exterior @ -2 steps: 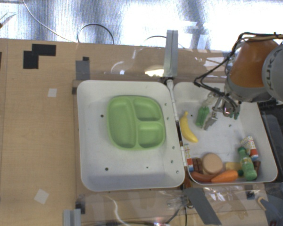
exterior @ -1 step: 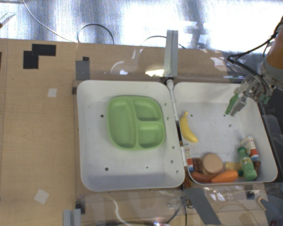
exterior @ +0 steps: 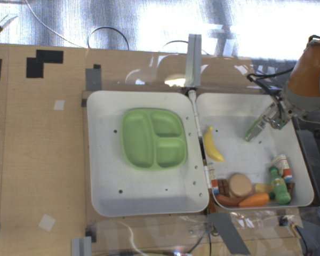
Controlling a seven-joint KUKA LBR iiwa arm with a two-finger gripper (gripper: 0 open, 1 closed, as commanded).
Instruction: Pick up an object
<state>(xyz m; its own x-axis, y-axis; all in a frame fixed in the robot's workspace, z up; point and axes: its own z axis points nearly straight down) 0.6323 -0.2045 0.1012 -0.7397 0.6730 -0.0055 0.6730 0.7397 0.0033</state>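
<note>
My gripper (exterior: 254,130) hangs over the upper middle of the right bin (exterior: 240,106), slanting down to the left from the orange-banded wrist (exterior: 308,71). Nothing shows in it. A yellow banana (exterior: 213,144) lies below and left of it, near the divider between the bins. Along the right bin's front edge several toy foods are crowded together: a round tan disc (exterior: 240,185), an orange carrot (exterior: 253,200), a brown sausage (exterior: 228,200), a green bottle (exterior: 279,189) and a white bottle with a red cap (exterior: 282,166).
A green divided plate (exterior: 153,138) lies in the middle of the left bin (exterior: 104,185). A grey post (exterior: 193,60) stands behind the divider. Black cables (exterior: 264,79) run near the wrist at the right bin's back corner.
</note>
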